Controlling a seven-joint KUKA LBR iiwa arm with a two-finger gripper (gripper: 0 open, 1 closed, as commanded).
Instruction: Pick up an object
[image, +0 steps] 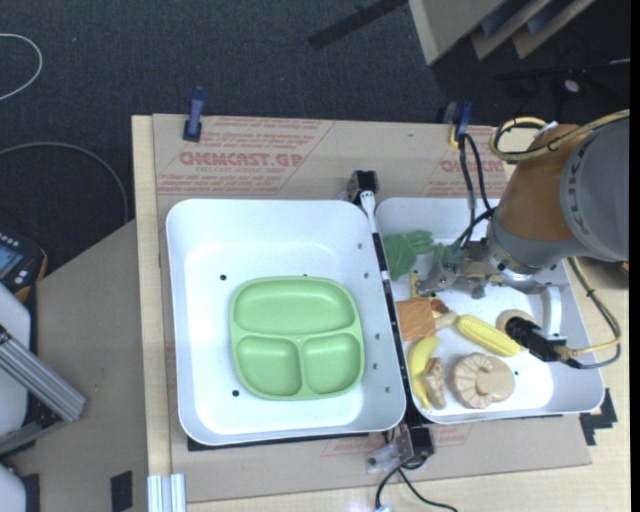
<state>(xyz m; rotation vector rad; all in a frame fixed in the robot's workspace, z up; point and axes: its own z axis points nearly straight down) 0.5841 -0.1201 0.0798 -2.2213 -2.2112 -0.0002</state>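
Inside the left bin (190, 300) lies a green divided tray (297, 336). Right bin (560, 400) holds corn (487, 335), a banana (423, 355), a green leaf (405, 250); gripper (440, 275) fingers' state: cannot tell.

The arm (560, 200) runs off the right edge, so its upper links are cut away. Its wrist covers the back part of the right bin (420, 212) and whatever lies beneath. The gripper (440, 275) sits low among the toys, too small and cluttered to tell how the jaws stand. A green leafy item (405, 250) is partly hidden behind it.
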